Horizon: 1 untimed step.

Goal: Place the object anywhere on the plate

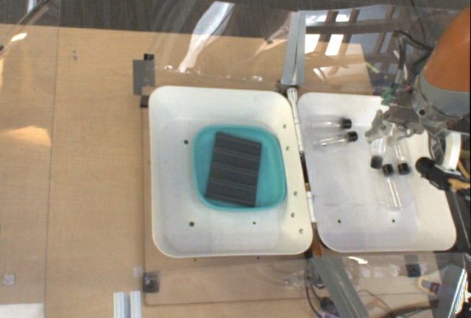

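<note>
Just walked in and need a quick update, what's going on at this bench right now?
A dark ridged block lies flat on the teal plate in the left bin, so the placing looks done. The arm reaches in at the right, its gripper over the right bin, where several clear tubes with black caps lie loose. Nothing shows between its fingers.

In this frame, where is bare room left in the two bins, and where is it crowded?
Left bin: a bare white margin rings the teal plate; the dark grey block covers most of the plate. Right bin: its near half and left side are bare; vials and the end effector crowd its far right.
</note>
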### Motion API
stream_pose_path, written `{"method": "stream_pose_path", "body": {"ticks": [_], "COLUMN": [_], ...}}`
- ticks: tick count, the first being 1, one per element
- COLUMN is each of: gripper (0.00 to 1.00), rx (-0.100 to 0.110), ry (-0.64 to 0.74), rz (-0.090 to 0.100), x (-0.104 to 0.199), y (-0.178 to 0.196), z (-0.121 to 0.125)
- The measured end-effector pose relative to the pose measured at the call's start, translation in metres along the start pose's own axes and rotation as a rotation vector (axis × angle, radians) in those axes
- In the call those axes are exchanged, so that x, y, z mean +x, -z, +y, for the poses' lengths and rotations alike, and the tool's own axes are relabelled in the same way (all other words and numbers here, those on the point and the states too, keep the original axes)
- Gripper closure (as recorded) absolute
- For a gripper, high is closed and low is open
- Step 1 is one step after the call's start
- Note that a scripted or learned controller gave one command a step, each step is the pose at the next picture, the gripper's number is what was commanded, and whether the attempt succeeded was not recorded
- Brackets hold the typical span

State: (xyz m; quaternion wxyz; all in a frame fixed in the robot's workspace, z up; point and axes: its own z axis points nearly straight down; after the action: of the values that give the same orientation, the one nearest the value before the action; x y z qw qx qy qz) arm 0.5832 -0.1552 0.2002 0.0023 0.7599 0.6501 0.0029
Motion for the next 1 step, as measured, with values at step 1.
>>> {"method": "stream_pose_path", "body": {"ticks": [1], "gripper": [1.0], "rx": [0.005], "ry": [0.061], "rz": [0.0], "x": [0.0713], "y": [-0.0158], "z": [-0.0414]}}
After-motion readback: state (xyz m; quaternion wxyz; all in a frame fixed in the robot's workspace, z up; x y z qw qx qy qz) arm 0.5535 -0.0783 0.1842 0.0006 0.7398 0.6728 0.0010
